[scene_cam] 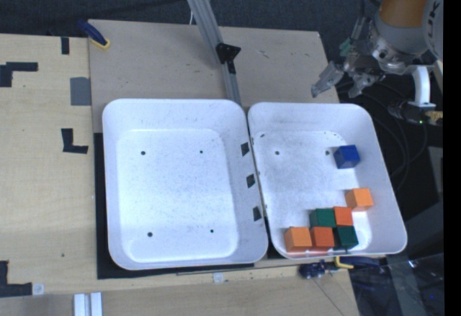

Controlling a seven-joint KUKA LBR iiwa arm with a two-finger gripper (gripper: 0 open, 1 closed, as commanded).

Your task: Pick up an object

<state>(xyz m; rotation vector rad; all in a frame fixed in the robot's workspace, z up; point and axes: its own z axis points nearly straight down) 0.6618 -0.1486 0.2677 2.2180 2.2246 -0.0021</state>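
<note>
1. Blue block (pixel 346 156): a small cube lying alone in the right bin (pixel 288 163), near its right wall and well apart from the other blocks. Judged the easiest pick. It has no long axis to speak of; its faces sit turned a little off the bin walls.

2. Orange block (pixel 359 198): lies alone against the right wall, between the blue block and the cluster.

3. Block cluster (pixel 324 228): orange, green and dark green blocks packed touching one another at the near right corner of the right bin. One more orange block (pixel 297 237) lies at its left end. Little room for fingers between them.

4. Gripper (pixel 325 87): hangs above the bench just beyond the far right corner of the right bin, outside its rim, tilted down toward the left. Nothing is seen between its fingers. Whether they stand apart or together cannot be told at this size.

5. Step in hand: approach, by my reading. No block is lifted yet.

6. Next move, as judged: bring the gripper in over the right bin, square it to the chosen block's faces, descend, close.

7. Left bin (pixel 173 113): white, shallow, beside the right bin and touching it along the middle.

8. Metal pole (pixel 205 12): runs slantwise from the top edge down to the seam between the bins.
</note>
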